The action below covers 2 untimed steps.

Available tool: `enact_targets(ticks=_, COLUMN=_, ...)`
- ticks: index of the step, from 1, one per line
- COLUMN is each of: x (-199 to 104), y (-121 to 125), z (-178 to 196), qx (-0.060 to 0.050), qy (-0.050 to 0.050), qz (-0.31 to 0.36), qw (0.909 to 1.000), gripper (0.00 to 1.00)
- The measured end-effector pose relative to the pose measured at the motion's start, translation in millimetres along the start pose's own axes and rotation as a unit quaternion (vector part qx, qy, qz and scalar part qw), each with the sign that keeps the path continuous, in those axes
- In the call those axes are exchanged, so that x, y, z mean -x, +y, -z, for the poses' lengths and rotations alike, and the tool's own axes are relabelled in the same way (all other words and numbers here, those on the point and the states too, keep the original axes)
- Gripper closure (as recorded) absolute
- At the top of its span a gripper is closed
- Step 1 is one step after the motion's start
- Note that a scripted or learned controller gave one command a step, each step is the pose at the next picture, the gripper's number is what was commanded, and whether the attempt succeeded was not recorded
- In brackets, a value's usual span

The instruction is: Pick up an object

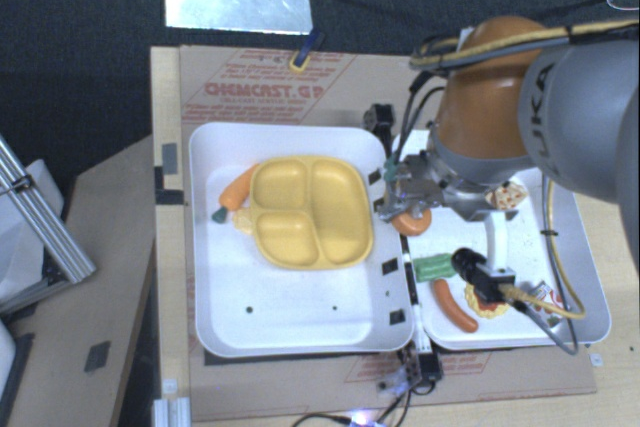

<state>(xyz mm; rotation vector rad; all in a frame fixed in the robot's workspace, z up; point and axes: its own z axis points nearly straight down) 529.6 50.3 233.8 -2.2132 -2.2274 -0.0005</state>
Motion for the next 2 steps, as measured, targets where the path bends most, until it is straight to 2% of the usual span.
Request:
enact_targets(ticks=1, x=0, y=-2, z=0, qx=0.0, qy=0.0, qz=-0.002, qw=1.0, gripper=1.0)
enact_targets(ticks=2, x=4, y=-1, z=-19, qx=-0.001, qy=-0.001, qz=-0.003, qw=1.0, gripper=1.0)
